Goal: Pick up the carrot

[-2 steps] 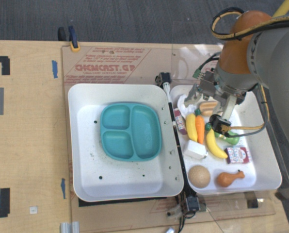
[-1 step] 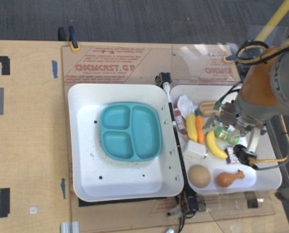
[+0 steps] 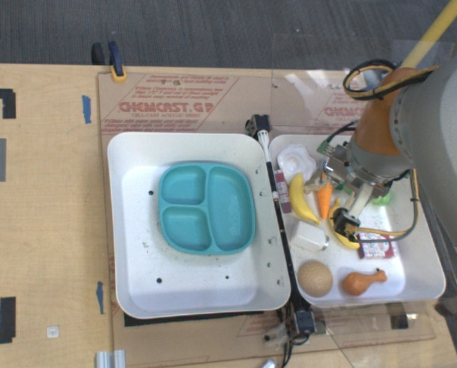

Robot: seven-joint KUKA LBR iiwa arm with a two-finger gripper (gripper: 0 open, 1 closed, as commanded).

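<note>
the gripper hangs low over the right bin, and i cannot tell whether it is released or clenched. the carrot lies just beside it on the bin floor, with the banana beyond. this looks like the approach step; next comes a centred descent and closing.

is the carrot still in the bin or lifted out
In the bin. The small orange tapered carrot lies in the right shallow white bin, beside the yellow banana, with the pincer right at it.
</note>
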